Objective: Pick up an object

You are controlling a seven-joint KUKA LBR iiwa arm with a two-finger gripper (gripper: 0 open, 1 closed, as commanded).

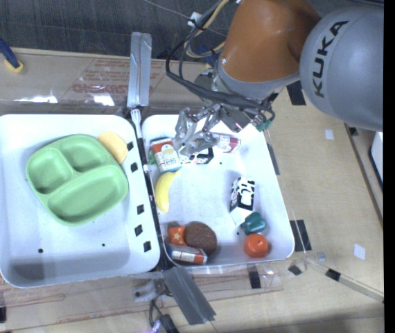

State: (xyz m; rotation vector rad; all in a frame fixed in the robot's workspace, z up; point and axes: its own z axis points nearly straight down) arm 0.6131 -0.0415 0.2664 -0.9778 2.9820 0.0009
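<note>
My gripper [195, 134] hangs over the back of the right bin [281, 207], its metal fingers [183, 125] spread open. Just below it lie a small red-and-green carton [164, 155] and a black-and-white packet [202, 157]; I see nothing held between the fingers. A red-and-white packet [229, 144] lies just to its right. Further forward in the same bin are a banana [163, 190], a black-and-white carton [242, 193], a teal piece [254, 222], a red tomato [256, 245], a brown round object [201, 236], a small red item [176, 234] and a lying can [188, 257].
The left bin [17, 255] bears a green divided plate [76, 179] with a yellow object [113, 145] at its back right edge. A metal divider strip [139, 68] runs between the bins at the back. The grey and orange arm [274, 33] looms over the right bin's rear.
</note>
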